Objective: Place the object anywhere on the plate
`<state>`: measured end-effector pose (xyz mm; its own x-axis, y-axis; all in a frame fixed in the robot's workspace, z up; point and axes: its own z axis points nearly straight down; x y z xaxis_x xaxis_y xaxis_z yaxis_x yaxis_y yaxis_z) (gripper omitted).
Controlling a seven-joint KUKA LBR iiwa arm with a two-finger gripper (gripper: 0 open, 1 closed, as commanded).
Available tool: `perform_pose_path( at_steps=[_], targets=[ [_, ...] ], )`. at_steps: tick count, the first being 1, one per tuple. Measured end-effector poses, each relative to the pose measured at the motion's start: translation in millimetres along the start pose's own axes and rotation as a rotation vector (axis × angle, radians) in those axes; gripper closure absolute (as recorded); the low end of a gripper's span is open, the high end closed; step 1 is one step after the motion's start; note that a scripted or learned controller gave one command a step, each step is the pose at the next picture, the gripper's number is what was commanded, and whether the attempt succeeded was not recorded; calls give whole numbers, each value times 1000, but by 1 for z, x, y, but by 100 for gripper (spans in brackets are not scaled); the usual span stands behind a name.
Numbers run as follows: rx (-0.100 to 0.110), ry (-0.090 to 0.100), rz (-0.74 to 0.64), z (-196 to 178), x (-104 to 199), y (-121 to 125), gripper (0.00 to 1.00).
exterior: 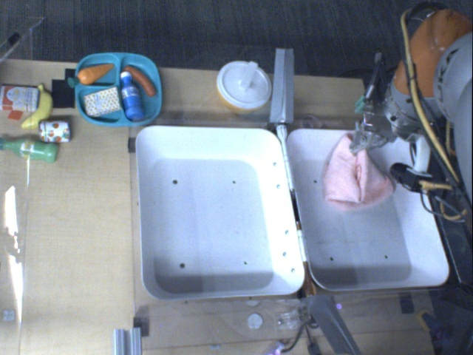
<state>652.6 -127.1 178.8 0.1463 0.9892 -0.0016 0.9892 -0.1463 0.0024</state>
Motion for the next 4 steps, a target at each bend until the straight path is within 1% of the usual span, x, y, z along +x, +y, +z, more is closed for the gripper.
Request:
perform_pose_path(
  at_steps=[1, 2, 3, 4],
  targets=[
    [-1, 1, -11, -46, 2, 1, 100],
    [0, 2, -417, -39, 46, -11, 100],
    [-1, 3, -822, -30, 93, -30, 100],
    [-3, 2, -1222, -27, 137, -41, 100]
  ],
)
